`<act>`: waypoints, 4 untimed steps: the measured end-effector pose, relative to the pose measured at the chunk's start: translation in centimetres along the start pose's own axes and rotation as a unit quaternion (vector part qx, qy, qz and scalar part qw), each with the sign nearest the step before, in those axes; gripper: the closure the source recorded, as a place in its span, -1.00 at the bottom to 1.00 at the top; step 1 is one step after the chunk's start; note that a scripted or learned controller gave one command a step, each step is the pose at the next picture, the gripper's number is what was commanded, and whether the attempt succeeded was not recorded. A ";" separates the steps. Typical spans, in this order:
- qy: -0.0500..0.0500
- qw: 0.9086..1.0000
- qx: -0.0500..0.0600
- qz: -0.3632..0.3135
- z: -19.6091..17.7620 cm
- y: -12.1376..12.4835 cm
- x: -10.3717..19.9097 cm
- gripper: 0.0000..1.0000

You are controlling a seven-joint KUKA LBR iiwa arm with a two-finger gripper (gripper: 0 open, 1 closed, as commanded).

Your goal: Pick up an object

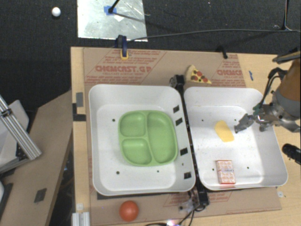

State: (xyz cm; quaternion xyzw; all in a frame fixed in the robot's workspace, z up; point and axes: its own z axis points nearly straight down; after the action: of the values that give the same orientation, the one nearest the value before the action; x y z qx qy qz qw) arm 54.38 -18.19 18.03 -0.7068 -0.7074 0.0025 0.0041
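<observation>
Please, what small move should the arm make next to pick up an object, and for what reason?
Probably a short move toward the left, then down. The gripper hangs in the right white bin, just to the right of the yellow rounded block, which lies free on the bin floor. That block is its nearest object; the small pink and white box lies farther toward the front edge.

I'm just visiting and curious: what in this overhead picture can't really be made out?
- Gripper: too small and blurred to tell open or shut.
- Arm: cut off by the right edge.
- Small box: label print too small to read.
- Yellow object: too blurred to identify.
</observation>
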 end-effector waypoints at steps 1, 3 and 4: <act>-0.001 1.000 -0.005 -0.001 -0.6 0.3 0.0 -1.00; -0.001 1.000 -0.005 0.000 9.6 0.8 -0.9 -1.00; -0.001 1.000 -0.007 -0.001 8.3 1.0 -0.9 1.00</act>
State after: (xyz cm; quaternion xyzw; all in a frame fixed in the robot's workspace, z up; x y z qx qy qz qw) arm 55.31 -19.07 9.74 -0.7064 -0.7078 -0.0016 -0.0020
